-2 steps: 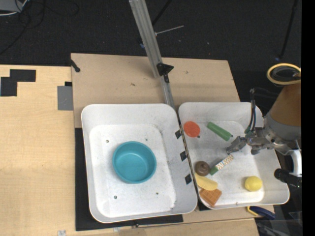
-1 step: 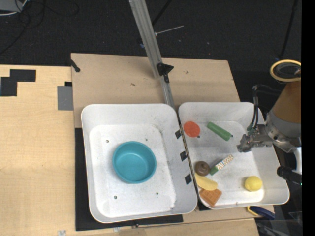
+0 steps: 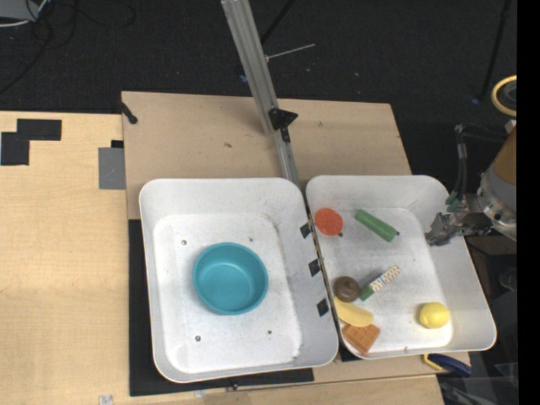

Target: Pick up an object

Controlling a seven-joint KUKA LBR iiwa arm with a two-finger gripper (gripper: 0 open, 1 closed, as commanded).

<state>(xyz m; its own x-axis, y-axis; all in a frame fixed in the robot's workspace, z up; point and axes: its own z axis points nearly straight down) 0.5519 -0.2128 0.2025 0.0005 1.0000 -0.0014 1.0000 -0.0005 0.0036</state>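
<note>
Green plastic cylinder [image 3: 375,225] lies nearest; my end effector [image 3: 440,229] hovers at right bin's [image 3: 472,298] right rim, approach step, opening unreadable; next, descend.

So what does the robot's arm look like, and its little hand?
At the right edge, the arm looks grey with a tan-orange band, and a pale yellowish ring sits higher up. Thin dark cables run down beside it. The gripper is small, dark grey metal, reaching over the rim of the right bin. It is too small and blurry to make out more detail.
</note>
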